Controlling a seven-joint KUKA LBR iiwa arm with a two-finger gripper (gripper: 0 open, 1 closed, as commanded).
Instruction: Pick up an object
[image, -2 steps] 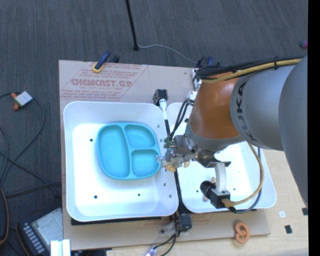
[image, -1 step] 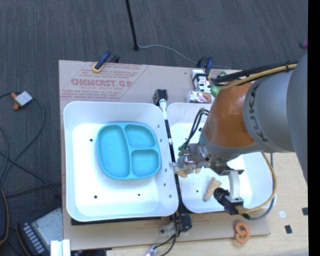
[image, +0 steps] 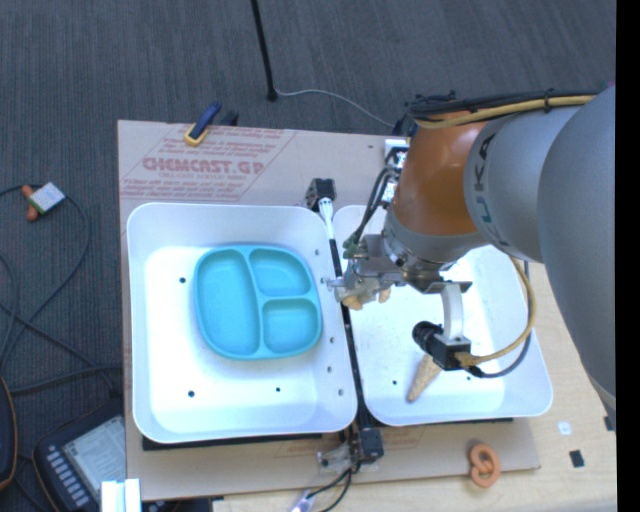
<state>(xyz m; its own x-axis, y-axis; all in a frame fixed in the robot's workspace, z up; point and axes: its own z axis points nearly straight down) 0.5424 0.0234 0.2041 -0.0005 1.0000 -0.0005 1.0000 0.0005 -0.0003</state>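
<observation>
Task status: not done. Found the tan cone (image: 421, 381) lying on the floor of the right bin (image: 505, 398), toward the near wall, clear of every other loose item. Located the gripper (image: 360, 286) up at the left rim of that bin, just beside the wall shared with the left bin (image: 165, 400). Stands apart from the cone, up and to the left of it in the camera view. Cannot tell whether clenched or released (crowded there by wrist housing and cabling; a pale patch at the tip, not resolvable as a held item). Recorded accordingly as no confirmed grasp.

Remaining, as judged: travel across to the cone, descent, closure, lift. In short, the whole pick.

Orientation of the cone: long axis set on a steep diagonal, from upper right to lower left in the view. Wide mouth at the upper right; narrow tip at the lower left, aimed toward the bin's near-left corner. Appears to lie on its side rather than stand. Suggests closing across the short width, square to that diagonal, on the thicker half, where less likely to slip out.

Also noted: a blue three-compartment plate (image: 258, 300) in the left bin, well apart from the cone; an orange ring (image: 484, 464) on the bench (image: 545, 455), outside both bins.
</observation>
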